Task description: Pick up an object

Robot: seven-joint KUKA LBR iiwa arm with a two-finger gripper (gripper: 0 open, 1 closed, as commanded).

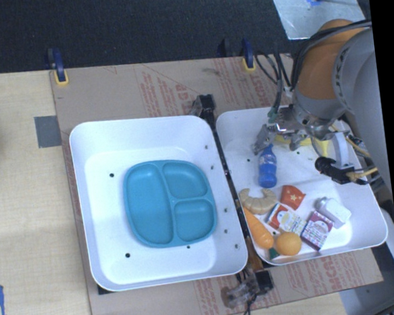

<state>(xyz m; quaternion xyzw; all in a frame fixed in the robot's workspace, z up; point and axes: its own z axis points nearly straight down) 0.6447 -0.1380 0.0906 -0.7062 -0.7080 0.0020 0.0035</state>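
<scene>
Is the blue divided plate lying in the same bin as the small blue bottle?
No, the blue plate lies in the left bin; the bottle is in the right bin.

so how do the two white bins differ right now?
The left white bin holds a single item, a blue three-compartment plastic tray lying flat near its middle. The right white bin holds a clutter of small things: a blue bottle, an orange carrot-shaped toy, and snack packets. The gripper is over the right bin, not the left. Both are shallow, white, and sit side by side.
</scene>
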